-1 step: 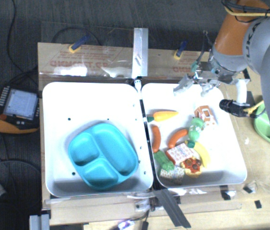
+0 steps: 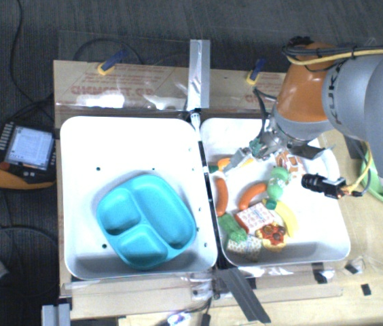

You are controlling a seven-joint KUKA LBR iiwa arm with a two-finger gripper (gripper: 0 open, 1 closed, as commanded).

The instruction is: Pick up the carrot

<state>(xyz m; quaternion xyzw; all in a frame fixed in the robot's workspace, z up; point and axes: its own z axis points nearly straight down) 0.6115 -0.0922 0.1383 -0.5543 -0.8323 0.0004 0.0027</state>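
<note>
1. Gripper (image 2: 246, 156) positioned low in the right bin (image 2: 327, 240), near its upper left; finger state cannot be determined.
2. Carrot (image 2: 225, 162) lies just beside the fingertips; contact unclear.
3. Sausage (image 2: 221, 195) below.
4. Blue tray (image 2: 147, 221) occupies the left bin (image 2: 83, 148).

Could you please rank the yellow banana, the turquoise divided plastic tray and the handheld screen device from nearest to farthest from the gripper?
From the gripper:
1. Yellow banana, right bin, lower right.
2. Turquoise divided plastic tray, left bin.
3. Handheld screen device, on the floor, far left.
</note>
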